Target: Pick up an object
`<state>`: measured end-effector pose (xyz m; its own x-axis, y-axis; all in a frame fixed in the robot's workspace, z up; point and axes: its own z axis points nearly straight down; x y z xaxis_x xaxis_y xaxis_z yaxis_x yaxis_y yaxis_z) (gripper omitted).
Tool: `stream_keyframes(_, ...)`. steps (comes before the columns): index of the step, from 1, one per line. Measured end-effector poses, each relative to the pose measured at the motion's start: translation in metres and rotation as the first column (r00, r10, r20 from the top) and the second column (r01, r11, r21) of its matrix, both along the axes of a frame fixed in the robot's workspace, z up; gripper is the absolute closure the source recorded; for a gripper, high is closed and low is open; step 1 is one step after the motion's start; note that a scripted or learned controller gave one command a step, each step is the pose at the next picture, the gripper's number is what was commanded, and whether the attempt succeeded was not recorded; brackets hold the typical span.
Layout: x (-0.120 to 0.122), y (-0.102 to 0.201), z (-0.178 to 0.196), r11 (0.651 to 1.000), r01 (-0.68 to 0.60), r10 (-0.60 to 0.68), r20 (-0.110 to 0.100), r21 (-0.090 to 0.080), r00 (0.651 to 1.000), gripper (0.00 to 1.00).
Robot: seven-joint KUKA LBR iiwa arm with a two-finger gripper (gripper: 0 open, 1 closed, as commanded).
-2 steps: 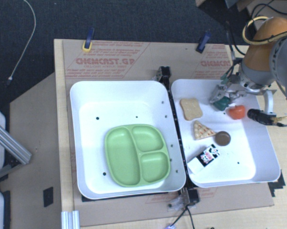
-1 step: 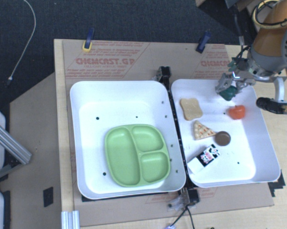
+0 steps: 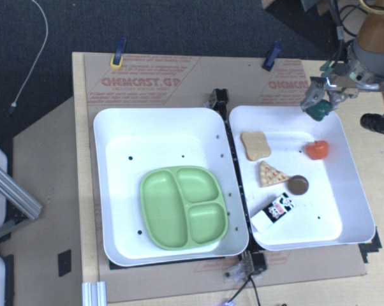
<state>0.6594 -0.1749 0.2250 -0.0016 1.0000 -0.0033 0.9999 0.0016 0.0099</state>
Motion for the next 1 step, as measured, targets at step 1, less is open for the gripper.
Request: stream_keyframes(1,0.0013,-0.0001,0.0466,1.0,0.0,0.0,-0.002,0.001,1.0,1.0)
